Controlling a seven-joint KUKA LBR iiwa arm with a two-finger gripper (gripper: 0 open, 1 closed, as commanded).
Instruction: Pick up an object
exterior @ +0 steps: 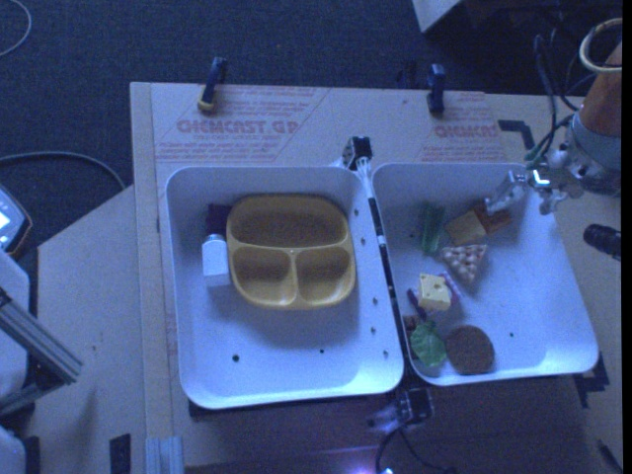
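A dim, blue-tinted overhead look at a pale wooden worktop [148, 265] carrying two shallow white plastic bins side by side. The left bin [197, 363] holds a yellow three-compartment plastic tray [291, 250], with a small white bottle [215, 260] touching its left edge and a dark block [217, 215] just behind the bottle. The right bin [533, 314] holds a scatter of toy food — a green leafy piece [432, 227] near the back, a tan bread-like square [465, 227] beside it, a pale triangular wedge with dots [464, 262] just in front of that, a yellow cheese cube with holes [434, 291], a small green round piece [428, 345], and a flat brown round disc [470, 350] near the front wall. The grey arm reaches in from the right, and its gripper [509, 194] hangs over the back right part of the right bin, just beside a reddish-brown piece [494, 217] that touches the bread-like square. Whether the gripper is spread or closed cannot be made out — nothing is seen gripped in it.
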